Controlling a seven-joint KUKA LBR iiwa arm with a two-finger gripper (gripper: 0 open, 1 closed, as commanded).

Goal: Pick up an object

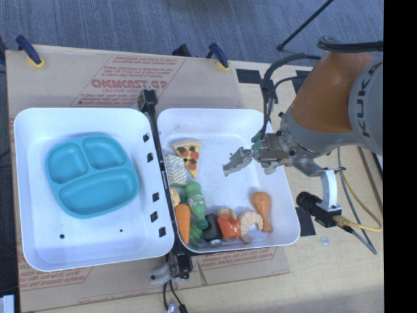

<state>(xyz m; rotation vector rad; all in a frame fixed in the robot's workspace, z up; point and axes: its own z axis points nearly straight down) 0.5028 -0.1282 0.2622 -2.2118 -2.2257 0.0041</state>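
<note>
Your gripper point(236, 162) is hanging over the middle of the right bin point(215, 119), above bare floor, with nothing between the fingers as far as this view shows. I can't tell from this angle if the fingers are spread or pressed together, so check that before you commit. No target is picked yet; the candidates all sit in the right bin: a pizza slice point(189, 155) near the left wall, a chicken drumstick point(262, 207) toward the right wall, and a tight pile along the lower left with a carrot point(183, 222), a green vegetable point(195, 204) and a small red toy point(229, 227). The left bin point(26, 175) just has the blue divided plate point(92, 173). Risks from here, my read: if you drop straight down you close on nothing, since the floor under the gripper is bare. The pizza slice lies flat, so the fingers may skid over it. The pile is packed, pieces touching, so a descent there could shove neighbours or pinch two at once. The drumstick looks like the cleanest pick, lying apart from the rest, but it's close to the bin wall, so watch for a finger hitting the rim.
</note>
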